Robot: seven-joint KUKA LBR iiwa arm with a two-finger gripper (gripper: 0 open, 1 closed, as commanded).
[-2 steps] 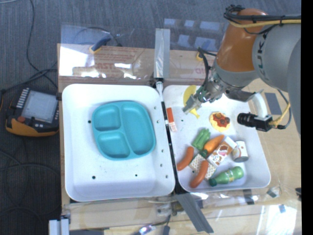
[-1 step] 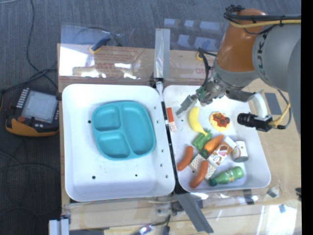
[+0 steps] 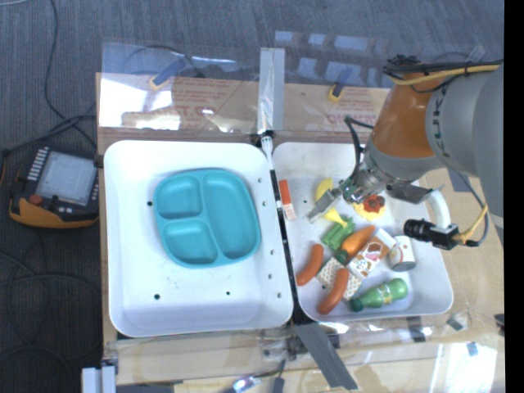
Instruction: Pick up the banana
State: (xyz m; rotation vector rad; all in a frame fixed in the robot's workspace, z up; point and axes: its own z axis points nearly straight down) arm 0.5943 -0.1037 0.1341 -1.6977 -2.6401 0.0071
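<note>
The banana (image 3: 326,190) is yellow and lies in the upper middle of the right bin (image 3: 434,301). Part of it shows above the gripper and a yellow tip shows just below it. My gripper (image 3: 337,201) hangs low, right over the banana, reaching in from the grey arm with the orange band (image 3: 401,125) at the upper right. The gripper body hides the middle of the banana, and I cannot make out whether the banana is held.
Around the banana lie a green pepper (image 3: 335,236), a carrot (image 3: 359,238), two sausages (image 3: 309,264), a carton (image 3: 368,257), a can (image 3: 402,255), a green bottle (image 3: 380,293) and an orange toy (image 3: 373,205). A blue divided plate (image 3: 205,217) sits in the left bin (image 3: 131,301).
</note>
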